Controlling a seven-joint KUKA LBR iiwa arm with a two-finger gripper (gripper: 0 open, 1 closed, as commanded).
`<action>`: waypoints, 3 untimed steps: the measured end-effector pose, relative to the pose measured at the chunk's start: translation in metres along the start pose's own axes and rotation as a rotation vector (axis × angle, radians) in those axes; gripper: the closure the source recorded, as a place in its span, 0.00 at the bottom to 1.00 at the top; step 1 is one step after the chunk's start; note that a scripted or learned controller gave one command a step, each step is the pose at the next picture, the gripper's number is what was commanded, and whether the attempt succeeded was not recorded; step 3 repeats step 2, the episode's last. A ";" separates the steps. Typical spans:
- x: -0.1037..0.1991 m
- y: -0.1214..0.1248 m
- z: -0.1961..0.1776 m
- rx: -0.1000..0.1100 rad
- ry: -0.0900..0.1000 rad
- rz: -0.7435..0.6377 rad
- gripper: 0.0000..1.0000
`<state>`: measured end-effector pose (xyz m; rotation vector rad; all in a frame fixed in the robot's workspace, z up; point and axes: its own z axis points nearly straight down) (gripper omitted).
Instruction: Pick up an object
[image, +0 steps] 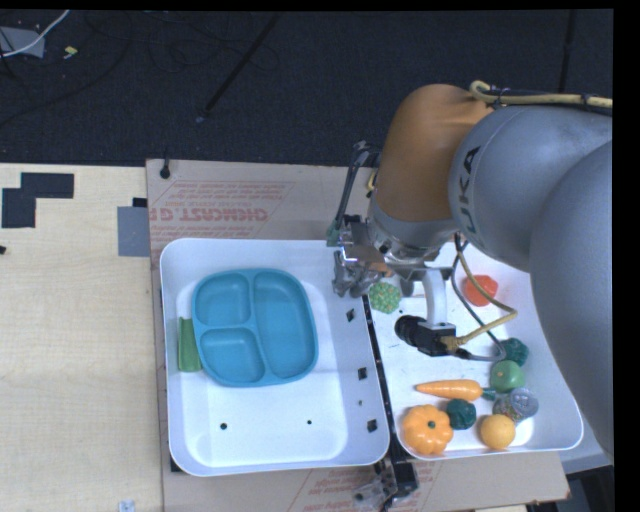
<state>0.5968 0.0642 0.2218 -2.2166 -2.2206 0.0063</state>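
The grey arm with its orange band reaches in over the right bin, both bins resting on the worktop. The left bin carries a blue divided plate with a green block touching its left edge. The jaws hang above the divide between the bins, clenched on a small green bumpy ball. Along the right bin's near side lie an orange pumpkin, a carrot, a dark green broccoli piece, a yellow lemon and a green round fruit. A red piece lies further back.
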 end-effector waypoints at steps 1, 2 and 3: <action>-0.003 -0.007 -0.014 -0.003 0.000 0.005 1.00; 0.005 -0.007 -0.015 -0.003 0.000 -0.001 1.00; 0.005 -0.007 -0.015 -0.003 0.000 -0.001 1.00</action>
